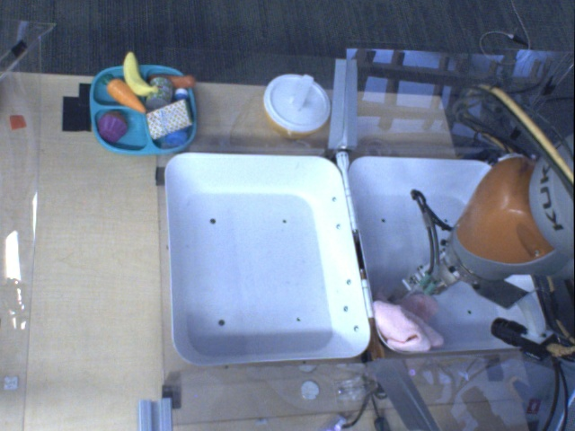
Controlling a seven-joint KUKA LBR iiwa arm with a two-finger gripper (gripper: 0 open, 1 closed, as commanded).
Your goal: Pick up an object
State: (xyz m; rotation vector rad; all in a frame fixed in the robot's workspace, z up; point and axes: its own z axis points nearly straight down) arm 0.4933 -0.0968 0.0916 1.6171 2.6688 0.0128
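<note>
A soft pink cloth-like object (406,324) lies in the front left corner of the right bin (395,205). My gripper (425,284) hangs low over the bin, right above the pink object's upper right edge, where a darker pink part (420,305) shows beneath it. The arm's orange band (503,214) reaches in from the right and hides part of the bin floor. Whether anything sits between the fingers is hidden.
The left bin (260,259) sits beside the right one, a raised divider (353,241) between them. On the bench behind stand a blue tray (139,106) of toy food and a white lidded container (296,104). Cables and framing crowd the right rear.
</note>
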